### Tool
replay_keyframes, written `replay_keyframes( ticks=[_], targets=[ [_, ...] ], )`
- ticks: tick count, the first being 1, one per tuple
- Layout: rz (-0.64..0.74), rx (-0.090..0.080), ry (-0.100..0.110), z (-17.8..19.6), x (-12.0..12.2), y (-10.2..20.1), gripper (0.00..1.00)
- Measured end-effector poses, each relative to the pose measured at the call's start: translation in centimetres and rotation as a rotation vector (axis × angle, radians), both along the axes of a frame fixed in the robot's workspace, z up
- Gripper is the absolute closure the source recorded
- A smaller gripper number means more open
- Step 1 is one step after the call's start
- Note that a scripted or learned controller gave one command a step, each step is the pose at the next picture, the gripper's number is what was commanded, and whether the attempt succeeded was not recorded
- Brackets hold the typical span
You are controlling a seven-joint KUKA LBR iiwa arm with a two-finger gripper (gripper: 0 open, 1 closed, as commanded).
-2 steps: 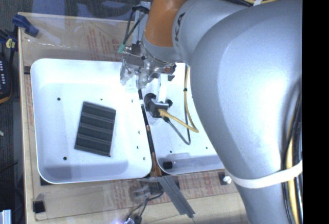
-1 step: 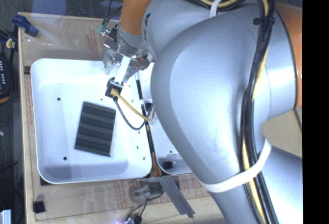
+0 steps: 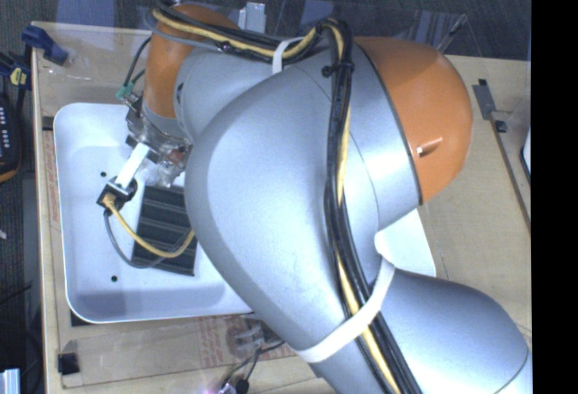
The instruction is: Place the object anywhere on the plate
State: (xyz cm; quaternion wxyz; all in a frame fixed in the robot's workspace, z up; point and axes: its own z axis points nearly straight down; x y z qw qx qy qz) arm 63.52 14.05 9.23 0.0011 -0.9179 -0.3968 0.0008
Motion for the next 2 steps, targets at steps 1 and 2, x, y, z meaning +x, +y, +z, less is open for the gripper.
replay_keyframes(
  ticks=[1,2],
  targets=[
    [0.374,0.001,0.000,0.1,-1.6,-1.8,1.00],
    [0.129,-0.001,-0.006,0.3,-5.5,-0.6,1.00]
  ],
)
